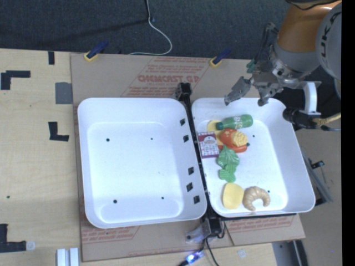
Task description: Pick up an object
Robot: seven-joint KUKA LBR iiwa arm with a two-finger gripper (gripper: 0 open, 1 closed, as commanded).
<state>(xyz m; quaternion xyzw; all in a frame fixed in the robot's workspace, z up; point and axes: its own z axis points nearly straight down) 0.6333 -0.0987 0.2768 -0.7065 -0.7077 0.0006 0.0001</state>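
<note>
Hovering gripper (pixel 249 96) over right bin (pixel 291 148) far edge, fingers spread wide, holding nothing; lining up on green bottle (pixel 235 122), nearest item in cluster.

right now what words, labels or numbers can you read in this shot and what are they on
Red print on the cardboard sheet behind the bins: large letters, seen upside down and too blurred to read with confidence.
Small red-and-white box in the right bin: printed label, too small to read.
Green bottle: label too small to read.
</note>
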